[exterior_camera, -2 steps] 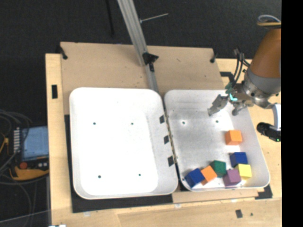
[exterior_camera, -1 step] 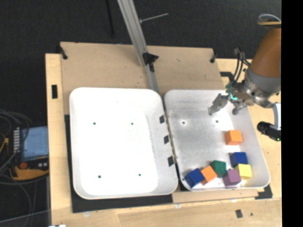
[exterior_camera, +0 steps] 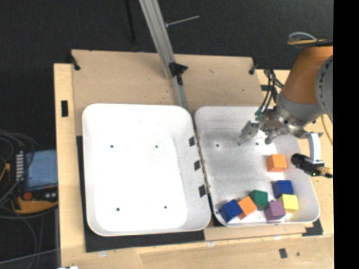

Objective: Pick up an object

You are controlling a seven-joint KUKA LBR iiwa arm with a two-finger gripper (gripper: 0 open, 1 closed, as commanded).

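Note:
My gripper (exterior_camera: 258,137) hangs over the upper middle of the right bin (exterior_camera: 224,167). Its two fingers are spread apart, open, with nothing between them. An orange block (exterior_camera: 276,162) lies just below and to the right of the fingertips, apart from them. Along the bin's near edge sit a blue block (exterior_camera: 230,209), an orange block (exterior_camera: 247,205), a green block (exterior_camera: 259,198), a purple block (exterior_camera: 275,209), a yellow block (exterior_camera: 290,202) and another blue block (exterior_camera: 283,188).
The left bin (exterior_camera: 140,167) lies beside the right one, with clips along the seam between them. A slanted metal pole (exterior_camera: 160,38) rises from behind the bins. Cables and a blue box (exterior_camera: 42,170) lie off the bench at left.

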